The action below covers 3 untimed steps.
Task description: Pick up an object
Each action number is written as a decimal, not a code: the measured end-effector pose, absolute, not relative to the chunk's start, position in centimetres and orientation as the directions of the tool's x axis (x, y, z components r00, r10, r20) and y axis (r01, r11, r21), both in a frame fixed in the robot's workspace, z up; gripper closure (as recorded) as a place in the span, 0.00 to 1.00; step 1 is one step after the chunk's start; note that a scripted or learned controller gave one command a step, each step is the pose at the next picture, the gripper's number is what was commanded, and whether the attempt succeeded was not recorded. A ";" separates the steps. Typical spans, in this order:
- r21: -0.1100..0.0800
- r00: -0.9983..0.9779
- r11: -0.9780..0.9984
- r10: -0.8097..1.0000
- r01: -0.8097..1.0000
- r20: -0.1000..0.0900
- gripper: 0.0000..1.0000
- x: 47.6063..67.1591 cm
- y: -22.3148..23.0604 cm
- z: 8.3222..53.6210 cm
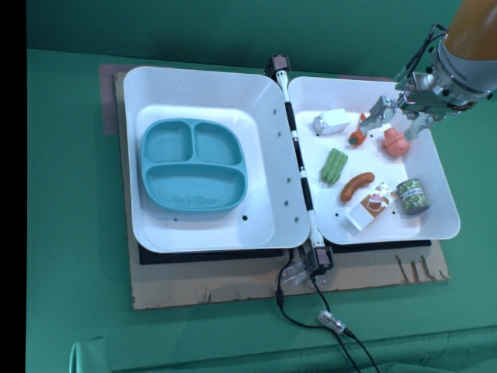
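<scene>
**Claw spread over the right bin's far side**

Claw (395,119) hangs with its fingers apart and nothing between them, near the right bin's (443,200) far right rim. A carrot (358,133) lies beside one finger, a salmon-coloured toy (395,143) beside the other. Sausage (356,186), green pod (335,165), tin (412,196) and carton (370,205) lie nearer the front, well spaced.

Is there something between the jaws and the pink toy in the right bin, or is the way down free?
Nothing visible blocks it. The gripper hangs open just above and left of the pink toy, with bare bin floor around it. The carrot lies apart, further left.
</scene>
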State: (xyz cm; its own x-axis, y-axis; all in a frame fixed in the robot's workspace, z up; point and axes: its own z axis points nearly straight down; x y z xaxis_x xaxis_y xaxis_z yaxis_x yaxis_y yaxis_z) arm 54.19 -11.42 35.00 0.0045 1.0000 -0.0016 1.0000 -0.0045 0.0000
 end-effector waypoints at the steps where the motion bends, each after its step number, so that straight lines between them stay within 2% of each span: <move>1: 0.004 0.005 -0.005 1.000 1.000 -0.003 0.00 53.8 -13.7 18.9; 2: 0.009 0.010 -0.010 1.000 1.000 -0.007 1.00 54.0 -14.0 19.9; 3: 0.004 0.005 -0.005 1.000 1.000 -0.005 1.00 55.3 -18.9 21.5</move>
State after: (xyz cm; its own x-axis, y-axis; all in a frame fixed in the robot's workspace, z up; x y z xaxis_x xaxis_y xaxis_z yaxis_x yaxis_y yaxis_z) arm 55.31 -18.88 21.47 0.0054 1.0000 -0.0048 1.0000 -0.0054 0.0041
